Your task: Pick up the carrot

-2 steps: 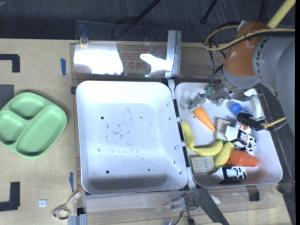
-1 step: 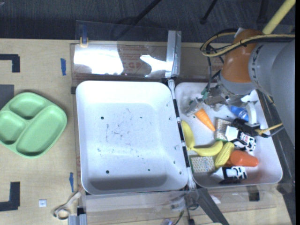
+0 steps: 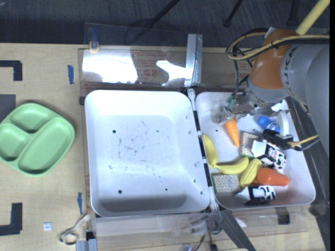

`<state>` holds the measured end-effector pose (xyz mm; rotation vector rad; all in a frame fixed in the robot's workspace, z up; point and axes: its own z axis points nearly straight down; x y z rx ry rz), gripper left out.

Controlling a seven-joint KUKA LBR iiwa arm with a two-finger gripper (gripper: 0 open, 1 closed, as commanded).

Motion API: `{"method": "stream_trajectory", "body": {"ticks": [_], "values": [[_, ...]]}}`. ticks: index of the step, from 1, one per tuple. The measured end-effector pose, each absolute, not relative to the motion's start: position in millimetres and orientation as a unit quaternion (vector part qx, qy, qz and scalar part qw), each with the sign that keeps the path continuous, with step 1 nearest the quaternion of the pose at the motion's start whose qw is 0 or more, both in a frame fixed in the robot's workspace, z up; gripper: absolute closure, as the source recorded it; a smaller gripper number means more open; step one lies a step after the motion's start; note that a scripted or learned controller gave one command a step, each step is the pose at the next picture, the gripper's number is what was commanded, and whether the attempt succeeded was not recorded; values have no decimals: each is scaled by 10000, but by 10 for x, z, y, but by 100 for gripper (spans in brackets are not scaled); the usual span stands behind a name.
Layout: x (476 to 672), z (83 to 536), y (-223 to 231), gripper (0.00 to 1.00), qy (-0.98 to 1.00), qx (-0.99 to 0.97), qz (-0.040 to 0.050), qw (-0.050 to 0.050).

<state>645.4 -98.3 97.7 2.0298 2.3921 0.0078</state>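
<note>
No readable labels or writing showing anywhere; the black-and-white printed packs (image 3: 273, 155) in the right bin (image 3: 303, 192) are too blurred to read. The carrot (image 3: 232, 132) is lying near the back of the right bin, tip pointing forward, with the gripper (image 3: 236, 109) hanging right at its top end, but can't tell how wide the gripper is standing or if it's gripping anything. Bananas (image 3: 226, 161) and an orange bottle (image 3: 271, 178) are lying just forward; the arm (image 3: 293, 67) is covering the bin's back right corner.
</note>
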Motion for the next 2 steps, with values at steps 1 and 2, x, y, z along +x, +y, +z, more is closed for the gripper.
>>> {"method": "stream_trajectory", "body": {"ticks": [1, 2], "values": [[5822, 1845, -819, 100, 6680, 7442, -2, -9], [5659, 1841, -846, 100, 5840, 8117, -8, -15]]}}
